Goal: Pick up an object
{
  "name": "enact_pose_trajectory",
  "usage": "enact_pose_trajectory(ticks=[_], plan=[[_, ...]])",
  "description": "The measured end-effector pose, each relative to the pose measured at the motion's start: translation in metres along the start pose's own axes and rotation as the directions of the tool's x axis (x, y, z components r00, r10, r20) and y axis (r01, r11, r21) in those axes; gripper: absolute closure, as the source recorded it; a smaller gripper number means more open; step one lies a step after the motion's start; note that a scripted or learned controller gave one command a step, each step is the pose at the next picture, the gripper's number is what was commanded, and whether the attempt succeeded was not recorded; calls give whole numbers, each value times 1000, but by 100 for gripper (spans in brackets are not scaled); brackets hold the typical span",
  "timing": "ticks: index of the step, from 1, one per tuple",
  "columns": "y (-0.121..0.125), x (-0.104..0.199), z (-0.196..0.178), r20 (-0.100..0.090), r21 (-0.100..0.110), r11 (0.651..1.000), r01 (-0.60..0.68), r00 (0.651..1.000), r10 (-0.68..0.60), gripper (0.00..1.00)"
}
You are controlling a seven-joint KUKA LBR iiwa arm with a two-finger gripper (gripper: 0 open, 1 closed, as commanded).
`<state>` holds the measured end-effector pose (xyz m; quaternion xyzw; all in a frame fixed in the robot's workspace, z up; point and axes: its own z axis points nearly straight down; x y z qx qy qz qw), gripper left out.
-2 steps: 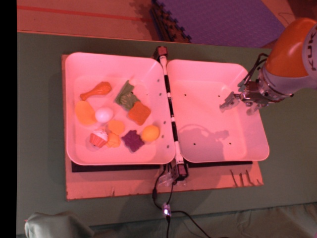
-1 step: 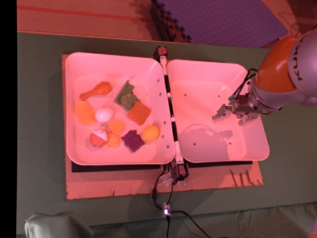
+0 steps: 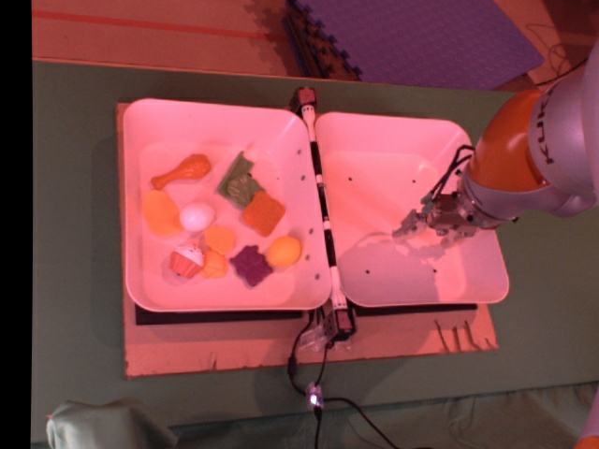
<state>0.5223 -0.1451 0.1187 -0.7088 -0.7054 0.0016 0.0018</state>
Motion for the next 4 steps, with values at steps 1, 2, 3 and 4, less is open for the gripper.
enact_pose_trajectory(ticks=[1,2,3,4], plan=[[5,-3,20,3,-18,1000,1,1000,0,0],[9,-5,6,10,-35,999,-3,1000,4,100],[5,-11,-56,5,-14,1000,1,1000,-1,100],[10,-6,-119,5,-17,1000,3,1000,-3,100]])
